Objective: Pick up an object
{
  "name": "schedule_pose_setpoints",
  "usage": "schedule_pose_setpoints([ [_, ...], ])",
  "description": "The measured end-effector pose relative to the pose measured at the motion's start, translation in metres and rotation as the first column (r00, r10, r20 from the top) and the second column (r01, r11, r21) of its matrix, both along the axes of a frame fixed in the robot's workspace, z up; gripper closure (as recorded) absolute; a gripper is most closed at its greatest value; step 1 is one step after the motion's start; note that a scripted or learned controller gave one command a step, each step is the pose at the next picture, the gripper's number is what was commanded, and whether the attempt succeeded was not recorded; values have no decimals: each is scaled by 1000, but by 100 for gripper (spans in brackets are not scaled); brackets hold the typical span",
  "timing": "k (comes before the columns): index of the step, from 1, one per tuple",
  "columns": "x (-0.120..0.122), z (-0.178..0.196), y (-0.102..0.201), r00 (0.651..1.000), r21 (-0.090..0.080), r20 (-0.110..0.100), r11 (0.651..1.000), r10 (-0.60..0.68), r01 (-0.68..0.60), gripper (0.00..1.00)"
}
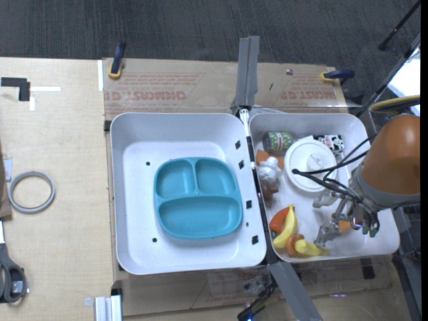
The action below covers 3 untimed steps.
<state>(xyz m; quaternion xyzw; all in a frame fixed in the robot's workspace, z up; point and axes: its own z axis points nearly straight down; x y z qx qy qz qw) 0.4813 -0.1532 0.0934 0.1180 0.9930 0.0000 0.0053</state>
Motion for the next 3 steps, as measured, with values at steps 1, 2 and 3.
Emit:
schedule_pose_setpoints([
  [1,-3,26,-69,997,1,-8,997,-77,77,0],
  [2,7,-2,-24,991,3,-11,992,-130,130,0],
  [3,1,-2,-69,997,1,-8,997,-72,72,0],
])
